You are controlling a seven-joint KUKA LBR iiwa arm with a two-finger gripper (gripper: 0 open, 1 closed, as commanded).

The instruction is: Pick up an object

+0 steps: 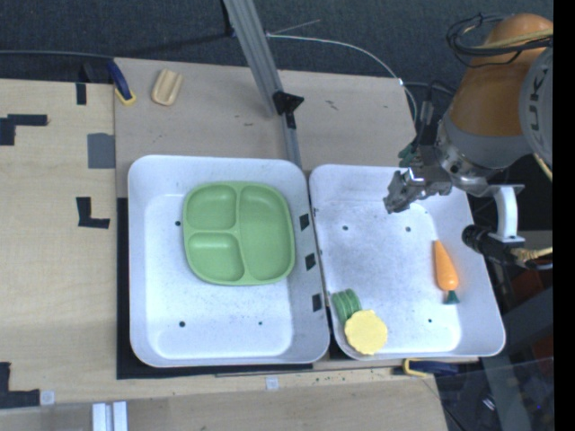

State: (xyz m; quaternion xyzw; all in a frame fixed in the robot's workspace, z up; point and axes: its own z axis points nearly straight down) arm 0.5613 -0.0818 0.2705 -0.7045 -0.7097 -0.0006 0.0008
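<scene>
A toy carrot lies near the right wall of the right bin. At that bin's front left corner sits a yellow round piece touching a green ribbed piece. My gripper hangs over the back right part of the right bin, up and to the left of the carrot and apart from it. I see nothing between its dark fingers. The left bin holds a green divided plate.
A grey pole slants over the bench behind the bins. A tan block and a blue-yellow item lie on the bench at the back left. Cables run behind the arm at the right.
</scene>
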